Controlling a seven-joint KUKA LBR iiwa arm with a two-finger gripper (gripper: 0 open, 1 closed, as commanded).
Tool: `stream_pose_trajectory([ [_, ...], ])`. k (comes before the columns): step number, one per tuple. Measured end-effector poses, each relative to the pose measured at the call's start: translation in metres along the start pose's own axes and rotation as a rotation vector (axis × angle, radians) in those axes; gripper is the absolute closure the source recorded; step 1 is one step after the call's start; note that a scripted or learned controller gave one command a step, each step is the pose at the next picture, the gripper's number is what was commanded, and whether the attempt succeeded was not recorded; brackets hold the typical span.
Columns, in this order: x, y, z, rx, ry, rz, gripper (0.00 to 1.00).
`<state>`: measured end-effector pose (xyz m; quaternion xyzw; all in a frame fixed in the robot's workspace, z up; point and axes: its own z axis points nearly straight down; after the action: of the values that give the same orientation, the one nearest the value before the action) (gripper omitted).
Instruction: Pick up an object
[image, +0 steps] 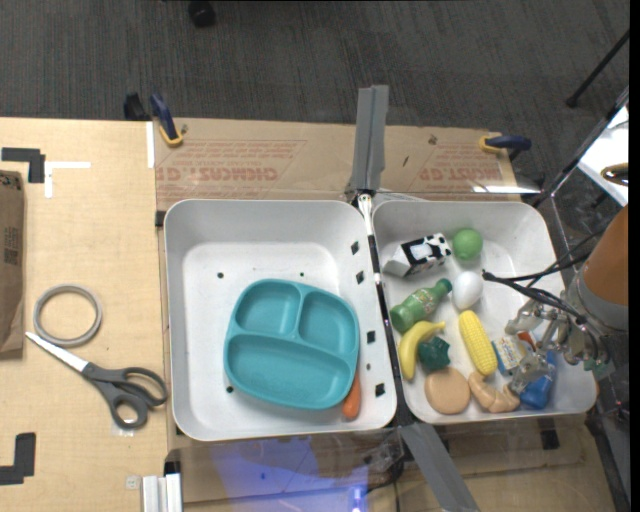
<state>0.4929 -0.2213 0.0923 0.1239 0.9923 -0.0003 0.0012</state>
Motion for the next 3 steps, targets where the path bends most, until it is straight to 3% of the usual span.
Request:
stream_pose_trajectory([
  [1,0.021,0.024,0.0,0.0,0.001,-0.027,0.0],
  [2,0.021,0.025,0.0,0.0,0.001,-0.129,0.0],
  [3,0.033,0.072,0.0,-0.001,0.0,-0.277,0.0],
])
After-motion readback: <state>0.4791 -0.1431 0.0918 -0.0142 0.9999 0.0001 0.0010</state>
